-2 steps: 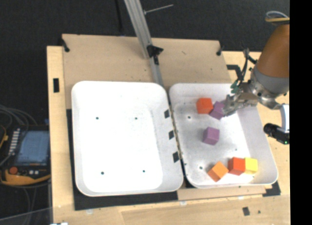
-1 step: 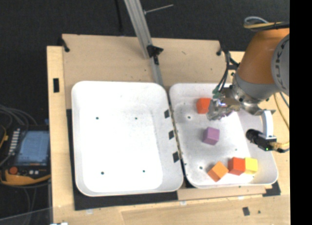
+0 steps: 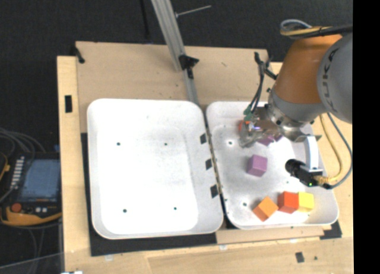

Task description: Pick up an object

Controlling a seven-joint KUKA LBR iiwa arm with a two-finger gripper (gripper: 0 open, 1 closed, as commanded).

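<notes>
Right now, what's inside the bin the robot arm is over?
The right bin holds a purple block, an orange block, a red block and a yellow block. The gripper covers whatever lies beneath it.

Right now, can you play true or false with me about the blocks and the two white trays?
1. The purple block lies in the right tray. True.
2. The orange block, red block and yellow block sit near the right tray's front edge. True.
3. The yellow block sits in the left tray. False: it is in the right tray, beside the red block.
4. The purple block touches the orange block. False: bare tray shows between them.
5. The pincer is over the right tray, behind the purple block. True.
6. The arm's band is green. False: it is orange.
</notes>
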